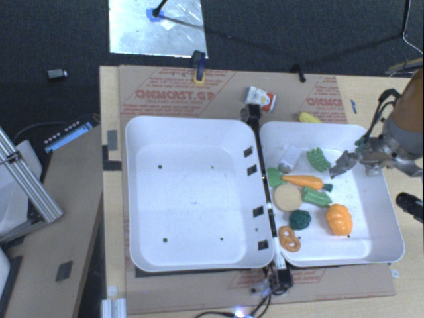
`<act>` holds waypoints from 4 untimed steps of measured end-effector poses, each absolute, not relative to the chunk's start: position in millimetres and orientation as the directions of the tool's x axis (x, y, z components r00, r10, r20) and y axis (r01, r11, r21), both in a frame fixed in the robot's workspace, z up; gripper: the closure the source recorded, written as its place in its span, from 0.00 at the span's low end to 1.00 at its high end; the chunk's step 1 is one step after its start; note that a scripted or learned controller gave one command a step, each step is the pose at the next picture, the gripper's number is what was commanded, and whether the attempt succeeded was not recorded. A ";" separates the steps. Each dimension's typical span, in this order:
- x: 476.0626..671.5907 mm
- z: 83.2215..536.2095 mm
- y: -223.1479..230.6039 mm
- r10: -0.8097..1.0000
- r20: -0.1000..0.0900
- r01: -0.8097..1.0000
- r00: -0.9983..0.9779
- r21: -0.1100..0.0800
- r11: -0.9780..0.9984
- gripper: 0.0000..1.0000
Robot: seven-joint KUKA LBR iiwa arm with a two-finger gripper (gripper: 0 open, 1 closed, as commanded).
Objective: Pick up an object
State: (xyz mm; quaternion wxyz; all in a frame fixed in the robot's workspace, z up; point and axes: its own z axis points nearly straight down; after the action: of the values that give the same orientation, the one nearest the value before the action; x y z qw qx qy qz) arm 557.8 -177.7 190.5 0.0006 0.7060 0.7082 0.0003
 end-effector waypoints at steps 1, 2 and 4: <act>618.5 78.8 -151.0 1.000 0.002 1.000 -0.007 -0.003 0.007 0.00; 620.4 95.9 -153.7 1.000 -0.001 1.000 -0.006 0.006 0.006 1.00; 629.2 457.9 -77.2 1.000 -0.002 1.000 -0.009 0.021 0.009 1.00</act>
State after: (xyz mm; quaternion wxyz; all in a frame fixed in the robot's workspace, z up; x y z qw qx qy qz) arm 629.2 -77.2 457.9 0.0081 0.7040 0.7101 0.0069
